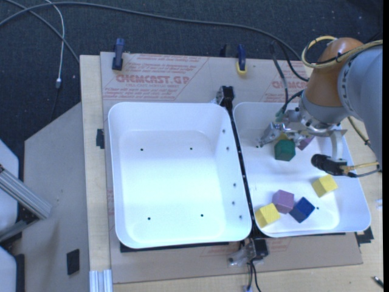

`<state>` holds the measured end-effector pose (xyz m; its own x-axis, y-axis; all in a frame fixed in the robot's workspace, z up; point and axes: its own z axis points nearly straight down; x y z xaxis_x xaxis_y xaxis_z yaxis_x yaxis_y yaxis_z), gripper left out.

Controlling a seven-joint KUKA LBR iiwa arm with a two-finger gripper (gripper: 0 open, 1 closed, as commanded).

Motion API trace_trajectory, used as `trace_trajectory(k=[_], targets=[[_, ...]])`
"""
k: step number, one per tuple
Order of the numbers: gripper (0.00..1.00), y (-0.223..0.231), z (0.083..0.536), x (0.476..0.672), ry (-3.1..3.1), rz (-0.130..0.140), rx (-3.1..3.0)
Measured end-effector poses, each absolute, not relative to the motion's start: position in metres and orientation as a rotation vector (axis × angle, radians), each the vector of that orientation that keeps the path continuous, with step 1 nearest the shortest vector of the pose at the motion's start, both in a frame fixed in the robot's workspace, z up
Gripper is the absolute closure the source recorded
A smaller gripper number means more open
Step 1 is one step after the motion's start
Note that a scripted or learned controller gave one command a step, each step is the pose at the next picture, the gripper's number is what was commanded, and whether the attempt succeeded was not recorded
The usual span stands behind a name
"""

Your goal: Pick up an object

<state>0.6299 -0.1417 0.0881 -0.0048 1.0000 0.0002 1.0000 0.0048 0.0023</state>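
Note:
In the right bin [346,221], my gripper [284,134] hangs over the far left part. A dark green block [284,149] sits directly beneath it, touching or nearly touching the gripper's tip, and I cannot make out whether it is gripped. Near the front of the same bin lie a purple block [283,198], a blue block [302,209] and a yellow block [267,215], all close together. Another yellow block [325,185] rests alone toward the right wall.
The left bin [121,163] stands beside the right one, sharing a black divider edge [238,163]. Clamps [118,46] hold the board at the back. The arm's orange band [331,59] rises at the upper right.

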Motion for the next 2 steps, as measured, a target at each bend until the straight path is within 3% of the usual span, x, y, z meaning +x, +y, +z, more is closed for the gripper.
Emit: trace_trajectory(k=[1, 2], targets=[[0.00, -0.122, 0.088, 0.595, 2.223, 0.000, 2.221], [1.00, -0.123, 0.099, 0.596, 2.219, 0.003, 2.220]])
